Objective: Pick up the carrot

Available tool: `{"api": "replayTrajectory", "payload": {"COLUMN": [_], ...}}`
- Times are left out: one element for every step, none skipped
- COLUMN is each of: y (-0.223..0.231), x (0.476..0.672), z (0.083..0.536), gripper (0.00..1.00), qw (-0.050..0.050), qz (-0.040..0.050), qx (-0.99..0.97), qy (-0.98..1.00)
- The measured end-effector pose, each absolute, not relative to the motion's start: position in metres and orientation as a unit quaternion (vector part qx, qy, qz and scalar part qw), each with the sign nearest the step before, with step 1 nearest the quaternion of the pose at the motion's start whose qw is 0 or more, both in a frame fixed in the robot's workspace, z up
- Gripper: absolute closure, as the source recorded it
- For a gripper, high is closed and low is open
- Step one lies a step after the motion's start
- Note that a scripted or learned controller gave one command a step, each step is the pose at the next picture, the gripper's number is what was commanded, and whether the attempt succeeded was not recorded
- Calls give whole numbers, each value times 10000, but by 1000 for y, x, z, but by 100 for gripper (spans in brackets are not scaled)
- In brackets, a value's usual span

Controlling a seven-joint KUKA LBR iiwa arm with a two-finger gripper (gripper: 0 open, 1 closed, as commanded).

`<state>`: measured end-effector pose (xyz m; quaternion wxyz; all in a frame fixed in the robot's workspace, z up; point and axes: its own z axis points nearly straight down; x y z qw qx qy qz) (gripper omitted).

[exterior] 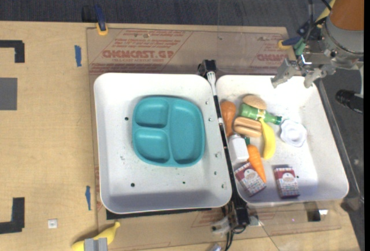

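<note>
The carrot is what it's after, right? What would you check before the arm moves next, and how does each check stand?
1. Carrot in view in the right bin: ok.
2. Carrot free of neighbours: not ok. The white bottle, the banana and a red carton crowd it.
3. Gripper above the carrot: not ok. It sits over the bin's far rim.
4. Gripper carrying nothing: ok, nothing shows between its fingers.
5. Fingers wide enough for the carrot: cannot tell.
6. Path from gripper to carrot: cannot tell. The hot dog and green toy lie between.
</note>
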<state>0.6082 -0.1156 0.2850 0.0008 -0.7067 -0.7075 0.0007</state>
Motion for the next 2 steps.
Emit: {"api": "replayTrajectory", "payload": {"y": [-80,-97], "x": [521,508], "z": [179,106], "gripper": [0,0], "qw": [63,-106], "qz": [36,-33], "qx": [-6692,-6826], "qy": [-7431,-7307]}}
